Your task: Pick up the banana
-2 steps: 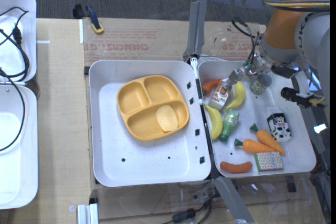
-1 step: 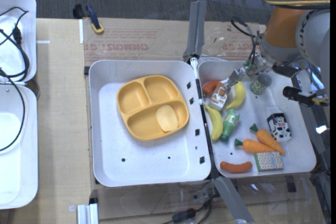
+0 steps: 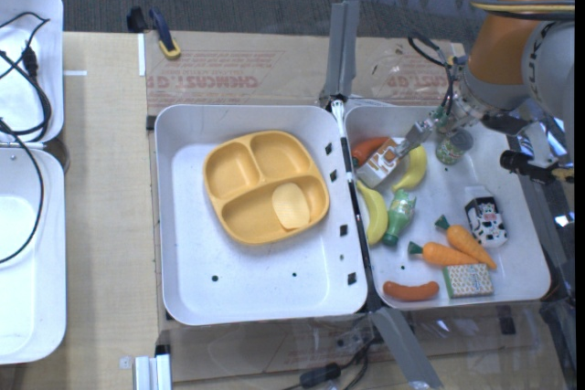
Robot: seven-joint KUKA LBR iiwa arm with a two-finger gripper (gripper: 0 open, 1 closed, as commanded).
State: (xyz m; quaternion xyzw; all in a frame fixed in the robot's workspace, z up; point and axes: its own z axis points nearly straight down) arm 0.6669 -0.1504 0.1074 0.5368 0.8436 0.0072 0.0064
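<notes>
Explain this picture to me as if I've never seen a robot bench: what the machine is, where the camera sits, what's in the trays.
One camera looks down at a slant on a wooden bench with two shallow white bins side by side. The grey and orange shape at the right is a robot arm; its claw reaches down into the right bin. I cannot tell whether the claw is open or shut, or whether it holds anything. The left bin holds a yellow divided plate. The right bin holds toy food: two bananas, one near the claw and one by the divider, a green bottle, carrots, a sausage and a cow-patterned piece.
</notes>
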